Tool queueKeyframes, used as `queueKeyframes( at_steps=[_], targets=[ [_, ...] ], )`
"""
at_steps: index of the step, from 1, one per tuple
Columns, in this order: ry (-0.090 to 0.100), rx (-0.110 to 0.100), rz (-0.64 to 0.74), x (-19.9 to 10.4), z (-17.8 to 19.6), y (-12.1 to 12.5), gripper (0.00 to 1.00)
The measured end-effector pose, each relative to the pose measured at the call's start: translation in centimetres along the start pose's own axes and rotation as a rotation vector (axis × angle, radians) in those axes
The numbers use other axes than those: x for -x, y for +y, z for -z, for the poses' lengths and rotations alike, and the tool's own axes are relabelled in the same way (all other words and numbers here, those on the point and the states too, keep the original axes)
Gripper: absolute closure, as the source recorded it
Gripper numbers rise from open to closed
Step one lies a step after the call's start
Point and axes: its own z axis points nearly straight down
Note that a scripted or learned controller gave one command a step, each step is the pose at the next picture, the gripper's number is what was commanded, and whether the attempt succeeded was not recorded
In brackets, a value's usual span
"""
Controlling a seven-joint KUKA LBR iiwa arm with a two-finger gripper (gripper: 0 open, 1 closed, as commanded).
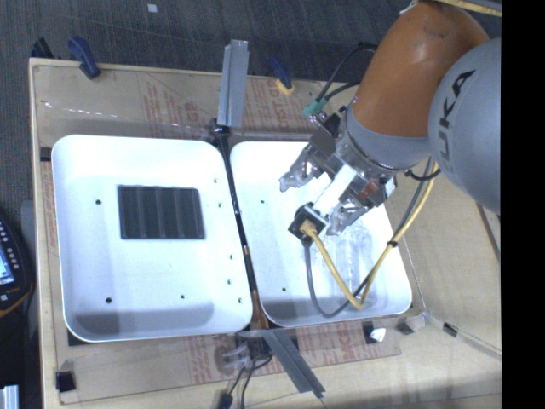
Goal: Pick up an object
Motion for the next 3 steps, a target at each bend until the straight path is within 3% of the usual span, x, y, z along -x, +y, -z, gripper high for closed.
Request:
queueKeyframes(
  at_steps=[1,2,3],
  targets=[
    [0.0,0.0,0.0,0.0,0.0,0.0,0.0],
    [0.005,0.005,0.057,1.5,6.7,-1.2,0.0],
    [-0.002,0.0,-0.389,-0.4,-5.8,-1.9,0.0]
  ],
)
